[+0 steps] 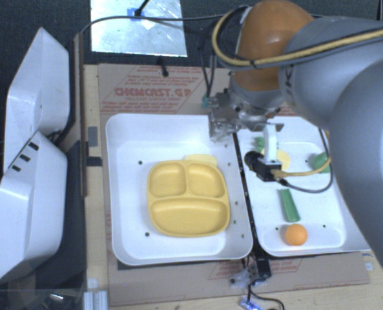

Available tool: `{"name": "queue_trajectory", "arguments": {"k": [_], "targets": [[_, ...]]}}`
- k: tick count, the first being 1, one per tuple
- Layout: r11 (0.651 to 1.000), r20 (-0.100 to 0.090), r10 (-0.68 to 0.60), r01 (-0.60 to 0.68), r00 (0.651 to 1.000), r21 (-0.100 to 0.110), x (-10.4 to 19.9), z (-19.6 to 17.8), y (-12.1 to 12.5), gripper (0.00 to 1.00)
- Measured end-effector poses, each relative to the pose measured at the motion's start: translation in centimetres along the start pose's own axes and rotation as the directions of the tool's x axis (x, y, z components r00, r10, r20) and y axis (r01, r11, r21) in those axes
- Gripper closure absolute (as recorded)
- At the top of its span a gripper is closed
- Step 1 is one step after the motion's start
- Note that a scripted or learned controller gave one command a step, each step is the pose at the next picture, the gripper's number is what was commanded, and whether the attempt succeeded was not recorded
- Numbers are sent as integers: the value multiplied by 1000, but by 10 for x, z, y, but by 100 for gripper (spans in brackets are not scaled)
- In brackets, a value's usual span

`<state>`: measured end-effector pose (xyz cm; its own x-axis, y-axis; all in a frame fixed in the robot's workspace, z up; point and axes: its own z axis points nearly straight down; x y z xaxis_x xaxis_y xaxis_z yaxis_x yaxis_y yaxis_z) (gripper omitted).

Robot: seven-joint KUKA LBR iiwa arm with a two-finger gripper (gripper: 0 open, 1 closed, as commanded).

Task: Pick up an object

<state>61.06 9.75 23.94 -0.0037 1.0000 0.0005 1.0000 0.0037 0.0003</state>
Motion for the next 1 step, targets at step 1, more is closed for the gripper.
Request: {"name": "queue_trajectory", "arguments": {"k": [1], "targets": [[1000, 0, 3, -3, 1000, 0, -2, -1, 0, 0]]}}
